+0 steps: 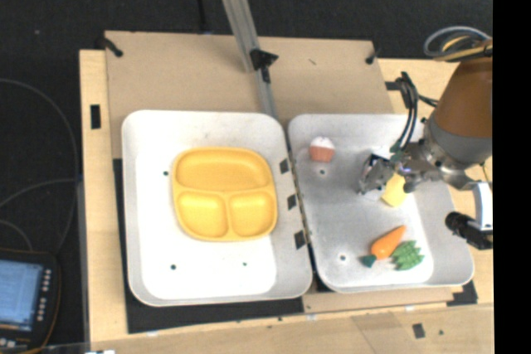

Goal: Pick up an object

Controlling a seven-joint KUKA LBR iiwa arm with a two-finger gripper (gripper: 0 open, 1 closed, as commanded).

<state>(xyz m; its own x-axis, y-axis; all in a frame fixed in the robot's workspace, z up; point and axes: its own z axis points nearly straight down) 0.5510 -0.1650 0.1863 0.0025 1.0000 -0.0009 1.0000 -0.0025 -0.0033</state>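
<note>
Over the right bin, the gripper hangs, its hold impossible to tell; a yellow piece sits just beside it, a carrot nearer the camera.

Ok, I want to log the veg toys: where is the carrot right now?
The carrot lies in the right bin, near its front right corner, touching the green leafy toy on its right and below the yellow piece by the hand.
</note>
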